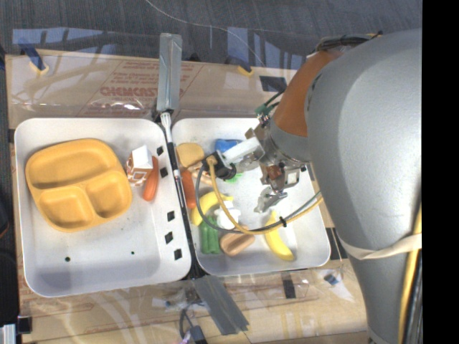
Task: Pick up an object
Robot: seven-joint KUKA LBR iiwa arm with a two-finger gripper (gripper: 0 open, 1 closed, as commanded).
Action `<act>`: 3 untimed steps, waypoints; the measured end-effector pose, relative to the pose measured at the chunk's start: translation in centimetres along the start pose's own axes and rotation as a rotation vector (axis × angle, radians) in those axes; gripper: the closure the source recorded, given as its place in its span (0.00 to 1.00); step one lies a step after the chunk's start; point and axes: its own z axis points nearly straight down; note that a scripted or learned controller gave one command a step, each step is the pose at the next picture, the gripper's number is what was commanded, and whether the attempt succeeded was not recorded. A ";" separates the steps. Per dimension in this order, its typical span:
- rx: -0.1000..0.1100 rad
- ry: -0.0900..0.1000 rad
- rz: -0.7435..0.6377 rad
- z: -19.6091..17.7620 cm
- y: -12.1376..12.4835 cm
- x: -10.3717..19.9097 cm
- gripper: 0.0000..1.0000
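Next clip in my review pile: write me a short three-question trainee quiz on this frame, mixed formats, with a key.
1. True or false: the yellow divided tray lies in the right bin.
2. Multiple choice: the gripper hangs over which bin? A) the left bin B) the right bin C) neither
3. Fill in: the yellow fruit near the right bin's front edge is a ______.

Key: 1 false, the tray lies in the left bin; 2 B; 3 banana.
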 end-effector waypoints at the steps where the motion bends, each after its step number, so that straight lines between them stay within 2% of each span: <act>1: 0.003 -0.010 -0.002 10.5 1.0 1.0 0.00; 2: 0.005 -0.015 -0.005 9.6 1.0 0.9 1.00; 3: 0.001 -0.004 -0.004 2.5 0.6 -0.8 1.00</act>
